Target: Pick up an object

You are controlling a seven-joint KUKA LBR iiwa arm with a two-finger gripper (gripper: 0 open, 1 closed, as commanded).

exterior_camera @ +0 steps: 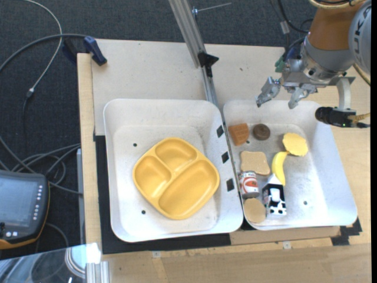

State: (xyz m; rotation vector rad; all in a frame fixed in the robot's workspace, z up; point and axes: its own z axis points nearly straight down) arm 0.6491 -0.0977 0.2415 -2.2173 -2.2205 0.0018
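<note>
Wooden bench (147,69) bears 2 white bins; pincer (278,98) spread wide, holding nothing; can (250,183) label unreadable.

Yellow plate (175,177); yellow banana (278,167); black-white carton (274,198)

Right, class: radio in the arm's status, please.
Gripper open, above right bin's far edge, holding nothing. Banana untouched among toys. Nothing blocking.

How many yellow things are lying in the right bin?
2. A round yellow disc lies near the bin's far right side, and a banana lies just in front of it, toward the middle. Something small could be hidden under the other items.
</note>
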